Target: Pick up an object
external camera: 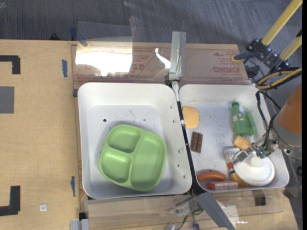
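The right bin (211,97) holds several small items: a green bottle (242,120), a yellow-orange rounded piece (191,117), a brown chocolate bar (196,141), a red sausage (211,176), a tan biscuit-like piece (241,142) and a white round dish (258,172). My gripper (257,151) is low over the bin's right front corner, just above the white dish and beside the tan piece. The arm's orange band (293,115) rises to its right. Nothing can be seen held in the gripper.
The left bin (91,104) carries a green divided plate (133,157). A small red-and-white tube (222,186) lies along the right bin's front wall. Black cables (268,80) and yellow struts (285,16) stand at the back right. Bare wooden bench (33,128) spreads to the left.
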`<state>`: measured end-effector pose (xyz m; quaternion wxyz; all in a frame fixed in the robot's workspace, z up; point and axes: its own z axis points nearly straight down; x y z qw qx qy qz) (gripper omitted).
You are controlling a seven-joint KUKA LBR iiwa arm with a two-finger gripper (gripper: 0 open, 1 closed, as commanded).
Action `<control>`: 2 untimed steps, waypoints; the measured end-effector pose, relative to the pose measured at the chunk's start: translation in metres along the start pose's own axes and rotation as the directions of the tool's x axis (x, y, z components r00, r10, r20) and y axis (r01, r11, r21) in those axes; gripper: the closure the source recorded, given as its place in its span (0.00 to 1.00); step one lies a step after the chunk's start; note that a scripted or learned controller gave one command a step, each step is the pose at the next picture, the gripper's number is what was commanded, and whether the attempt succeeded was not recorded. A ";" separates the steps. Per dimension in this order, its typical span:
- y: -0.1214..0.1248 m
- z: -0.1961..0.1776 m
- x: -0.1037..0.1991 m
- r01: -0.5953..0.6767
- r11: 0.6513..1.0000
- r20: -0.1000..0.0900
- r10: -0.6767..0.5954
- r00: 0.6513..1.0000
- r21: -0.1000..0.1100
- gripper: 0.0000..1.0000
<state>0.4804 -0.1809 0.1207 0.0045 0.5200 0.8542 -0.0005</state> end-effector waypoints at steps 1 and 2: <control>0.023 -0.077 -0.027 0.049 0.999 0.001 -0.049 0.999 -0.004 0.00; 0.017 -0.017 0.028 -0.339 0.941 -0.009 0.339 0.941 0.010 0.00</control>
